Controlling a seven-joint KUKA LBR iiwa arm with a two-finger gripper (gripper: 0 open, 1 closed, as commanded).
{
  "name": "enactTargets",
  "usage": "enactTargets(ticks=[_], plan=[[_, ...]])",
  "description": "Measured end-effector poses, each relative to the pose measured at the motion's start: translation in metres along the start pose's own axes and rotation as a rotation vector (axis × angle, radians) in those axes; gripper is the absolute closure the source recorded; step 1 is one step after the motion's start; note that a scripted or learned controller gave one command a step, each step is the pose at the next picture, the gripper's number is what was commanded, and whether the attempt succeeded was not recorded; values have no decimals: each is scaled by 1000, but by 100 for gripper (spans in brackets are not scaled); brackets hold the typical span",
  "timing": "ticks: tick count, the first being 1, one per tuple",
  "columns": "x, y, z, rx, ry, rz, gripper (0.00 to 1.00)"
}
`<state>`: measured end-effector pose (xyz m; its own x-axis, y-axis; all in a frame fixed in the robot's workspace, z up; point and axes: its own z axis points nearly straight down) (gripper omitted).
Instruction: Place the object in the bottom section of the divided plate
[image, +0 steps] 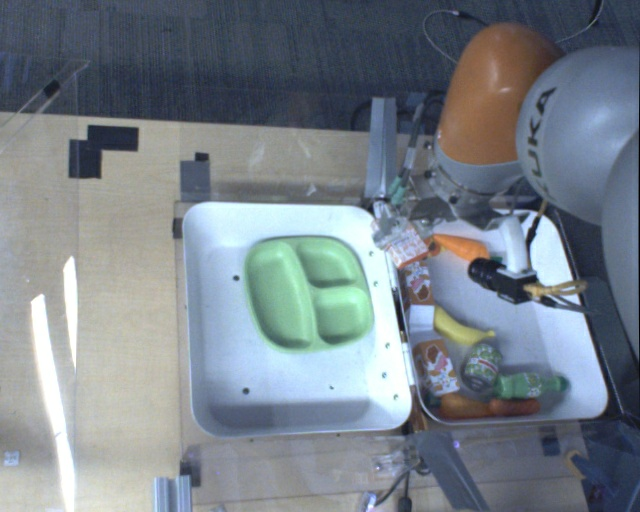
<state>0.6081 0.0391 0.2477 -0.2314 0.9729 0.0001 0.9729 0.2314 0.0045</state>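
Note:
A green divided plate (268, 262) lies in the left white bin (220, 390), with one long section on its left and two smaller ones on its right. My gripper (397, 218) hangs over the wall between the two bins, just past the plate's upper right corner. A small white and red packet (406, 244) sits directly under the gripper, and whether it is held is unclear. A brown and red packet (418, 283) lies just below that one, at the right bin's left edge.
The right bin (585, 345) holds a carrot (461, 246), a banana (461, 326), another snack packet (437, 366), a green can (482, 367), a green bottle (531, 383) and an orange-red item (482, 406). The arm's wrist and a black cable fitting (498, 277) hang over that bin.

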Motion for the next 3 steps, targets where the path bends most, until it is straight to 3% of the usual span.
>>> enactTargets(ticks=[1, 2, 3], plan=[[1, 2, -12, -6, 0, -5, 100], [38, -33, 49, 1, 0, -30, 100], [63, 11, 62, 0, 0, -111, 100]])
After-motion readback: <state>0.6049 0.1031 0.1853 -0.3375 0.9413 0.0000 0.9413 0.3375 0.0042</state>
